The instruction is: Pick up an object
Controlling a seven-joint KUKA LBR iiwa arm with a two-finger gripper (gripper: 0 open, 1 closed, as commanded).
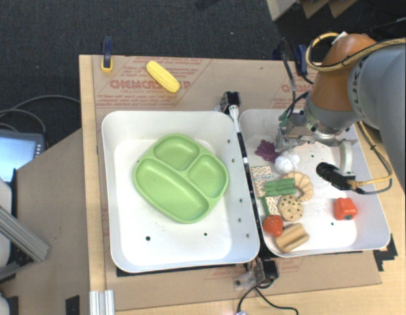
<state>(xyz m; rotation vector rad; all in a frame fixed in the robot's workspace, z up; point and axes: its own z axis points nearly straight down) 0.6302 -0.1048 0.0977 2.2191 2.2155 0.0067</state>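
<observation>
My gripper (pixel 288 138) hangs low over the back of the right bin (pixel 370 238), reaching in from the right. Just under and in front of it lie a white crumpled ball (pixel 286 162) and a purple piece (pixel 266 151). Nothing shows between the gripper and these. Farther forward in the same bin are a green bar (pixel 279 188), a round speckled cookie (pixel 290 209), a pale cracker (pixel 304 184), a red tomato (pixel 273 225), a tan roll (pixel 291 237) and a red-orange pepper (pixel 345 208).
The left bin (pixel 124 241) holds a green divided plate (pixel 181 177). A yellow corn cob (pixel 162 76) lies on the cardboard behind the bins. A checkered card (pixel 260 174) rests against the right bin's left wall.
</observation>
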